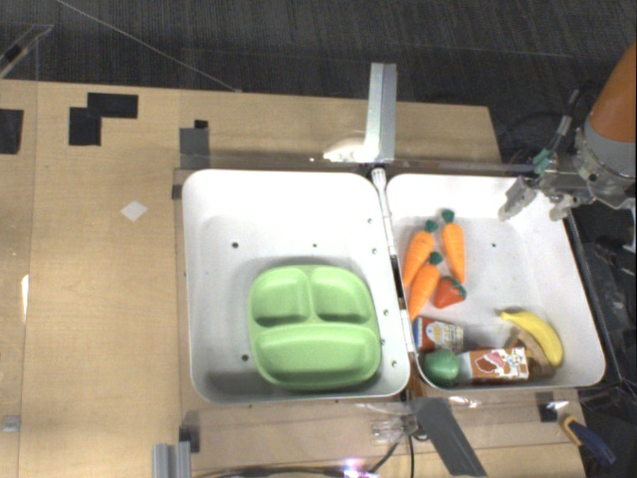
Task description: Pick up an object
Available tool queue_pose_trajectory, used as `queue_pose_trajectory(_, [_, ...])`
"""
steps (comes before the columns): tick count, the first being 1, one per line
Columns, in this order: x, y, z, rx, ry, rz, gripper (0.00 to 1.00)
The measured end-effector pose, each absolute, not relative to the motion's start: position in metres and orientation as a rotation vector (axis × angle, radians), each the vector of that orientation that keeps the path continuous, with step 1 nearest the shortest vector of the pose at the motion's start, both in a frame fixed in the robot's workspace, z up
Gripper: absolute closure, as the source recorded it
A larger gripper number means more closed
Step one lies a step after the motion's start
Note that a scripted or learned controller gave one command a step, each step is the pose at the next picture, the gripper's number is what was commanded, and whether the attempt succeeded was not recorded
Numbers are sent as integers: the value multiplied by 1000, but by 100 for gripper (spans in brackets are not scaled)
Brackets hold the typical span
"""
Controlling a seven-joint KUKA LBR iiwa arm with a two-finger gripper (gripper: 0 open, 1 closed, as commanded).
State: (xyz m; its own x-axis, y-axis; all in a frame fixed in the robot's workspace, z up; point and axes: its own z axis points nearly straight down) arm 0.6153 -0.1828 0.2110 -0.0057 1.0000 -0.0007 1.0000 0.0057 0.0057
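Two bins sit side by side on the tabletop (90, 297), touching along a shared middle edge. The left bin (219, 217) holds a divided plate (314, 325) lying toward its near side. In the right bin (518, 267), three carrots (438, 257) lie together near the dividing edge, with a strawberry (450, 292) just beside them. Nearer the front edge lie a carton (495, 364), a small box (438, 335) and a round fruit (441, 367), with a banana (535, 335) to their right. The end effector (537, 202) hangs over the right bin's far right corner.
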Motion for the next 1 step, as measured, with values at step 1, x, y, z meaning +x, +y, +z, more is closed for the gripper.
queue_pose_trajectory(1, [628, -130, 115, 2230, 2209, 5, 0])
